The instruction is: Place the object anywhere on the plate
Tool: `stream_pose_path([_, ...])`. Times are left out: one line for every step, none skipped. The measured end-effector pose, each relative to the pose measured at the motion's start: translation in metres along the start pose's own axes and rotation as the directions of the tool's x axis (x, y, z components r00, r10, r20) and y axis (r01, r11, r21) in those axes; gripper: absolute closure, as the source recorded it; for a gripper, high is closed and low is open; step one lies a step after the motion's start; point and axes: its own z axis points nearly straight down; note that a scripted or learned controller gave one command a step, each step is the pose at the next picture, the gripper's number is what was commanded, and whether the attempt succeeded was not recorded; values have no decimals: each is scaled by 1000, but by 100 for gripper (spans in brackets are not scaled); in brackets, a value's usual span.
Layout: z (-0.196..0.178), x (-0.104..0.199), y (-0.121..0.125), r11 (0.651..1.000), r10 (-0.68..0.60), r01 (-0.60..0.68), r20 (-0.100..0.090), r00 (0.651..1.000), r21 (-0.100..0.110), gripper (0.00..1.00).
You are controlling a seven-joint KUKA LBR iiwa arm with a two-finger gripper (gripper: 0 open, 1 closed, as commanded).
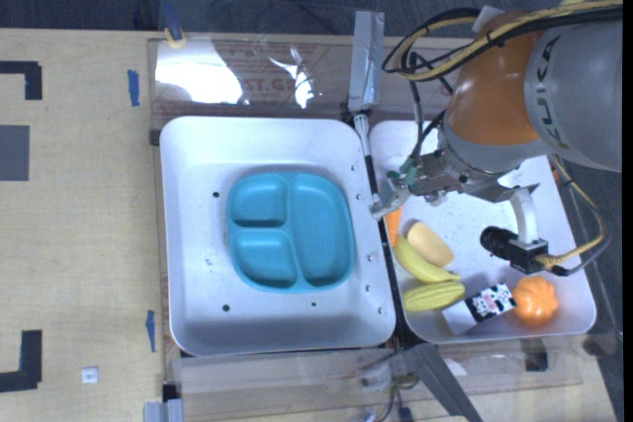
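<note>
Two shallow white bins sit side by side on a pale wooden bench (79, 212), seen from above at a slant. The grey robot arm with an orange band (584, 94) reaches in from the right and hangs over the right bin's far half. Its two-finger gripper (388, 203) is low at the right bin's left edge, close to the wall the two bins share. From here I cannot tell whether the gripper is spread or closed, and nothing can be seen held in it.

The left bin (188, 143) holds one thing: a turquoise plastic plate with three compartments (292, 230), lying flat near the bin's middle.

The right bin (475, 222) holds the loose toy items, all toward its near edge. A small orange piece (393, 227) lies against the left edge, just below the gripper. Beside it is a pale yellow banana-shaped piece (425, 247), and just beside that, nearer the front edge, a yellow-green ridged oblong piece (433, 295). To their right sits a small black-and-white item (492, 302), too small to identify, touching or nearly touching a round orange pumpkin-like fruit (535, 299) near the near right corner. Which of these is the task's object cannot be told.
</note>
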Motion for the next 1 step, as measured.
stream_pose_path([1,42,62,991,135,-135,1,991,-4,0])
